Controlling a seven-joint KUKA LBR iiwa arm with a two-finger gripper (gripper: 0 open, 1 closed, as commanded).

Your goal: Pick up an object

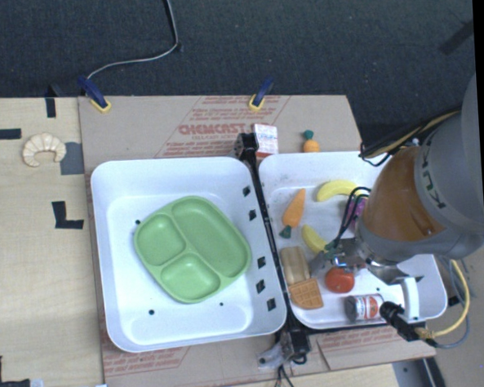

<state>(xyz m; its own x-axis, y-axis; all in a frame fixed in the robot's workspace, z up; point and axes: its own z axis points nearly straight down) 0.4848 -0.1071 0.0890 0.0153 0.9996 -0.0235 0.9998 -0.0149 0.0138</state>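
Note:
My gripper [331, 262] hangs low over the right bin [432, 287], below the grey arm with its orange band [398, 203]. It sits just above a red tomato [339, 282] and beside a slice of bread [294, 264]. A small yellow piece [313, 238] lies right behind it. Also in this bin are a waffle [305, 294], a can [362, 307], an orange carrot [294, 209] and a yellow banana [336, 189]. Nothing is visibly held.
The left bin [111, 196] holds a green divided plate [192, 247]. On the cardboard behind the bins stand a small box [265, 136] and a tiny orange fruit [308, 144]. A croissant [43, 148] lies on the bench at far left.

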